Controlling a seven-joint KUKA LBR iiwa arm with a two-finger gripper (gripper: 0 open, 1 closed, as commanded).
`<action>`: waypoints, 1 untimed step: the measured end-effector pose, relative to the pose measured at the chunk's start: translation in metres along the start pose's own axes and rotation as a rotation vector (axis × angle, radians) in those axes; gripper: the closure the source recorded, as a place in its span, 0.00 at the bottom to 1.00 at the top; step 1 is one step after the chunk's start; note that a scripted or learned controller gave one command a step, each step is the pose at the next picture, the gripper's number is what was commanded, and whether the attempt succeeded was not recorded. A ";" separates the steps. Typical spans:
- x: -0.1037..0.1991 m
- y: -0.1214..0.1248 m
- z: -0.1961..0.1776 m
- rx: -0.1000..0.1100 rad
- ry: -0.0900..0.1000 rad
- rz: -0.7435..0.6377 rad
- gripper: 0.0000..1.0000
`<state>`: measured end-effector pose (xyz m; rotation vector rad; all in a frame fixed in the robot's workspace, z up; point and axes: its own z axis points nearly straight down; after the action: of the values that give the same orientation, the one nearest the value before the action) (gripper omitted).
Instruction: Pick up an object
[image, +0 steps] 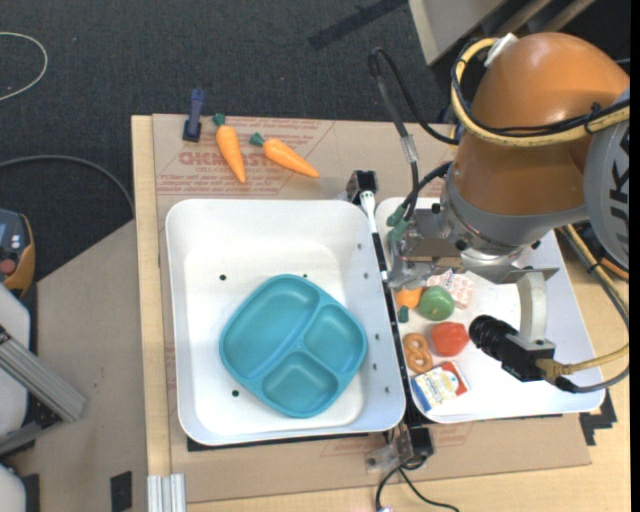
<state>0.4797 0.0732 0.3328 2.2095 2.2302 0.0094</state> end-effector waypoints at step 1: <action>0.043 0.001 -0.071 -0.004 0.001 0.002 1.00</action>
<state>0.4799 0.1163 0.4035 2.2105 2.2266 0.0147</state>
